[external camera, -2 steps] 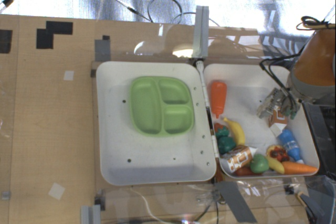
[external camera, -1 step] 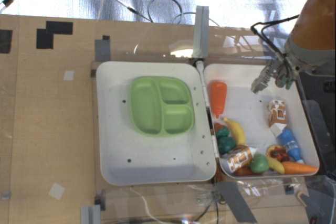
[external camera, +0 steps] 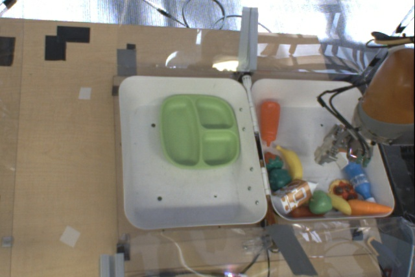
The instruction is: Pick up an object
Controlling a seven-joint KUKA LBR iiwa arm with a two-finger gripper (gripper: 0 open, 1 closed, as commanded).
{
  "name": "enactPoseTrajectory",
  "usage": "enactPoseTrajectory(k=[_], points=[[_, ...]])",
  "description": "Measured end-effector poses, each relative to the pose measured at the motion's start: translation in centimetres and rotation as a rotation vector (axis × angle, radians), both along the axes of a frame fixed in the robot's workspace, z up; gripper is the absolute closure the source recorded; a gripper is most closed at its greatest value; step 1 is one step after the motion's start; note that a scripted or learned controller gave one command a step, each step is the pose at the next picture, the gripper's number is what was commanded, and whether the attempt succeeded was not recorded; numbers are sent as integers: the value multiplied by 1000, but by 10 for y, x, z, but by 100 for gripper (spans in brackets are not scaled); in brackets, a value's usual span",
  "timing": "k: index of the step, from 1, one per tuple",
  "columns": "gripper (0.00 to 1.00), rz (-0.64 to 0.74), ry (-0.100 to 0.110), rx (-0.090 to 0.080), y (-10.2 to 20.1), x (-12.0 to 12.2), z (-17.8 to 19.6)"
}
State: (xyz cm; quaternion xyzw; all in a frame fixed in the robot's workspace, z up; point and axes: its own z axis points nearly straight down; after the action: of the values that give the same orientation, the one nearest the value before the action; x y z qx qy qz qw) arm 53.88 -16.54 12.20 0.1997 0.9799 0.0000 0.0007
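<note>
In the right bin [external camera: 305, 95] lie an orange bottle-shaped toy [external camera: 270, 119], a yellow banana [external camera: 291, 162], a dark green vegetable [external camera: 278, 173], an orange-and-white can [external camera: 296, 194], a green lime-like piece [external camera: 320, 202], a carrot [external camera: 369, 208], and a blue bottle [external camera: 358, 179]. My gripper [external camera: 336, 147] hangs at the right side of this bin, above the bare floor just left of the blue bottle. I see nothing between its fingers. The orange band of the arm [external camera: 391, 97] stands above it at the right edge.
The left bin [external camera: 139, 198] bears a green divided plate [external camera: 198, 130]. A grey post [external camera: 248, 36] rises at the back between the bins. Cables [external camera: 201, 10] lie behind the bench. The toys crowd the right bin's front and left side.
</note>
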Motion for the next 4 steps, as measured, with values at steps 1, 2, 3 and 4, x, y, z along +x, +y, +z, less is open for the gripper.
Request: enactPoseTrajectory(k=[1, 2, 3, 4], points=[[0, 2, -6, -1, 1, 2, 3], [0, -132, -14, -8, 76, 32, -32], [0, -322, -12, -1, 4, 73, 17], [0, -387, -11, -1, -42, 45, -33]])
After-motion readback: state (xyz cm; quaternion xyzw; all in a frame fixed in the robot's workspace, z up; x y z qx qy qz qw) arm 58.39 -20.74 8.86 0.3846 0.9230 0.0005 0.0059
